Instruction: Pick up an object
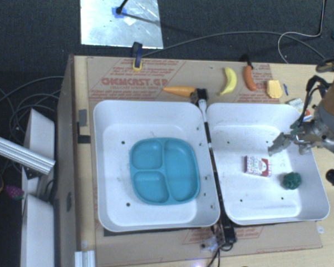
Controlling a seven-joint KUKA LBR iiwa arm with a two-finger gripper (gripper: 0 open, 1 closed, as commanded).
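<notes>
Two shallow white bins sat side by side on my bench, smooth, with rounded corners. The left bin (108,149) held a glossy blue plastic tray (165,169), moulded into three compartments. In the right bin (234,127) lay a small flat red and white box (257,166) near the middle, and beside it, towards the bin's right edge, a dark green knobbly lump (291,180). My end effector (284,141) hung over the right bin's far right part, near the box and apart from it; I could not tell how far it was parted, and I saw nothing between its tips. Along the far edge of the bench, on brown printed cardboard, rested an orange carrot (179,90), a curved yellow banana (229,80), an orange-red sausage shape (249,78) and a yellow wedge (274,88).
</notes>
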